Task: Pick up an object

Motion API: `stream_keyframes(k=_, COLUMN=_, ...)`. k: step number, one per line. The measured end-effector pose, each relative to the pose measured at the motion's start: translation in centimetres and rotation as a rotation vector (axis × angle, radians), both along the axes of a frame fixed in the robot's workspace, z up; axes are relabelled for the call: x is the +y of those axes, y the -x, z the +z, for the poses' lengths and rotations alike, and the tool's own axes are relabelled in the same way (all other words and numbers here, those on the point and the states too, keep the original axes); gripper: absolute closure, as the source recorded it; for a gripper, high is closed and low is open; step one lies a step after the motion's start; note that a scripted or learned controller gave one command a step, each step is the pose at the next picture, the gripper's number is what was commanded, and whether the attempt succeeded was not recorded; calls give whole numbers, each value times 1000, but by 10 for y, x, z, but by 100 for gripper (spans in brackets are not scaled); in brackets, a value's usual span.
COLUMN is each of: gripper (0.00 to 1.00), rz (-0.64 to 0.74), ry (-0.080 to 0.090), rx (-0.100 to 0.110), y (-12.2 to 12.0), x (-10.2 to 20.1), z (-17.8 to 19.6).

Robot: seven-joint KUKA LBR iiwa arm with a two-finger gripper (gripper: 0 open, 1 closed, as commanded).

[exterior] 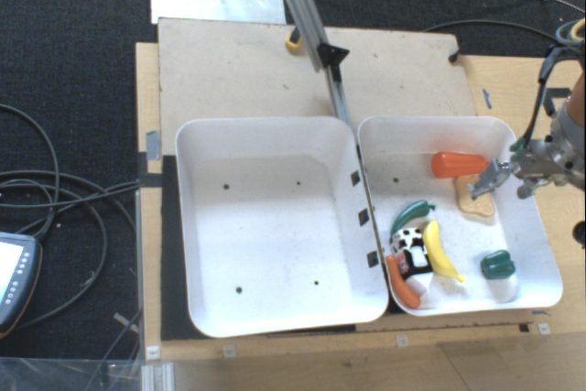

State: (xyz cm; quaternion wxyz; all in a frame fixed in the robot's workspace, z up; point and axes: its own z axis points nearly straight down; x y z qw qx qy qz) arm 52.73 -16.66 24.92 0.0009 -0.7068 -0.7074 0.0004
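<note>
Tan flat biscuit-shaped piece (476,204) beneath tool (483,188).

Both bins (265,142) look like smooth, faintly glossy white plastic. The tabletop (238,69) is matt, pale board, wood-like. The banana (440,254) and the orange piece (458,164) look like shiny plastic. The hand (492,181) looks like dull grey metal.

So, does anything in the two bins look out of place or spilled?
Nothing stands out. The toys, among them a yellow banana and an orange piece, all lie inside the right bin, crowded near its front-left corner.
</note>
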Motion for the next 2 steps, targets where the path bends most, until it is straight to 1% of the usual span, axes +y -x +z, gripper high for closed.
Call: stream_keyframes(k=2, gripper=0, rz=-1, ry=0, rx=0, y=9, x=-7, z=-87)
